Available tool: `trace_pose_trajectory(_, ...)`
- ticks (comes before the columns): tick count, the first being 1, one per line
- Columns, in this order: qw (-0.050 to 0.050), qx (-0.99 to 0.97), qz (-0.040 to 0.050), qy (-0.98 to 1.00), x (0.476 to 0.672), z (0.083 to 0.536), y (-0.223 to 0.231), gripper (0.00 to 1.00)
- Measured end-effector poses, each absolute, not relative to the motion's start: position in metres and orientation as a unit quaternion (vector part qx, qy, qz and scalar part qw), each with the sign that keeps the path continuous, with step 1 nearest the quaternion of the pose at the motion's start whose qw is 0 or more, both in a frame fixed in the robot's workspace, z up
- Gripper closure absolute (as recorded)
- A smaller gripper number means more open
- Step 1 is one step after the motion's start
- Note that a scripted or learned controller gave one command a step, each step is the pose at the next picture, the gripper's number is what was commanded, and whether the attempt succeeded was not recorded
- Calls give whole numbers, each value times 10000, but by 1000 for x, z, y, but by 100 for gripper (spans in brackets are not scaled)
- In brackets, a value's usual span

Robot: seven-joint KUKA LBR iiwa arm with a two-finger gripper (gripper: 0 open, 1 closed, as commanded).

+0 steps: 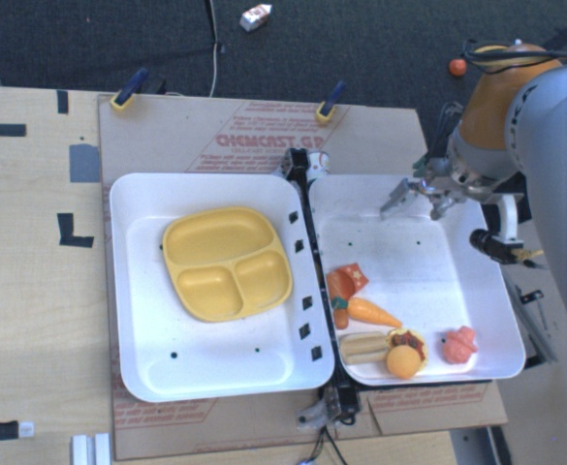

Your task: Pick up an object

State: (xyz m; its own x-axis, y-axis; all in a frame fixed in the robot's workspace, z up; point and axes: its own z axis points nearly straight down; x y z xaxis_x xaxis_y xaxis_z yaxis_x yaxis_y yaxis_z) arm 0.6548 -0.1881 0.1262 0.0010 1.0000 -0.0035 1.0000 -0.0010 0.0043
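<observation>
My gripper (416, 204) hangs over the far edge of the right bin (414, 260), its grey fingers spread open with nothing between them. The toy food lies well below it at the bin's near side: a red piece (347, 281), an orange carrot (370, 311), a hot dog bun (363, 347), an orange ball (404, 360) and a pink piece (458, 345). All of these sit apart from the gripper.
The left bin (138, 289) holds a yellow sectioned plate (227, 263). A black divider with clips (306, 260) runs between the bins. The grey arm with its orange band (501, 95) enters at the upper right. Blue clamps (330, 100) hold the cardboard base.
</observation>
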Motion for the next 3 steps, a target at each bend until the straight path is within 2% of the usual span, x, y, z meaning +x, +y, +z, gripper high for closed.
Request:
trace_pose_trajectory(1, 34, 7036, 41, 7105, 671, 232, -104, 0)
trace_pose_trajectory(2, 9, 7098, -27, 7044, 666, 189, -230, 0)
trace_pose_trajectory(3, -32, 7055, -12, 7087, 619, 176, -144, 0)
